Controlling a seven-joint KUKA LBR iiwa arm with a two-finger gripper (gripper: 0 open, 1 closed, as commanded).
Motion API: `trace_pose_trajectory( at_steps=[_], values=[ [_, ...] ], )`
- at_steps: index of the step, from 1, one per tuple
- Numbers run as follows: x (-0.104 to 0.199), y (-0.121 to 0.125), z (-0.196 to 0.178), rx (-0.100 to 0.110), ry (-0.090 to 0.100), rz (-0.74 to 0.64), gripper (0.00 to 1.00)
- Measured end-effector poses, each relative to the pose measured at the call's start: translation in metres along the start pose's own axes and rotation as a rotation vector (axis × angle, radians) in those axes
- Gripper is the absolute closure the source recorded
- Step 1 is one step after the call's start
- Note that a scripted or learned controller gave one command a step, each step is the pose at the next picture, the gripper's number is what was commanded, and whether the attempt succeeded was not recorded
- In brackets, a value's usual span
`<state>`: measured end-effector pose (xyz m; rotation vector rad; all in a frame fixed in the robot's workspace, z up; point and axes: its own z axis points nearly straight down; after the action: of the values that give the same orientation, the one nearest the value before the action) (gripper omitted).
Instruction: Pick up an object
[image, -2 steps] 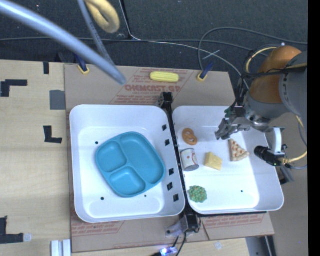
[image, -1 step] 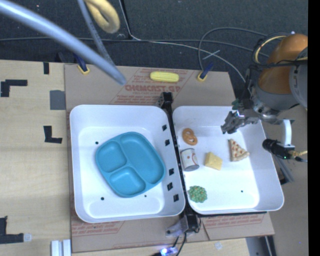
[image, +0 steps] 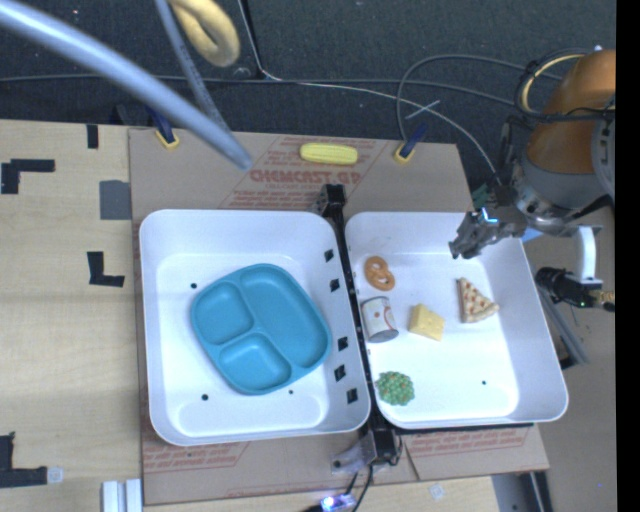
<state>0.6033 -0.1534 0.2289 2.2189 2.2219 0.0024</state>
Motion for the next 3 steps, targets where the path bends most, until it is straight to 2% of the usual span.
trace_pose_trajectory(
  at_steps=[2, 3],
  values=[
    [0.096, -0.048, 0.006, 0.005, 0.001, -0.004, 1.00],
    [0.153, -0.059, 0.015, 0.006, 0.002, -0.005, 1.00]
  ],
)
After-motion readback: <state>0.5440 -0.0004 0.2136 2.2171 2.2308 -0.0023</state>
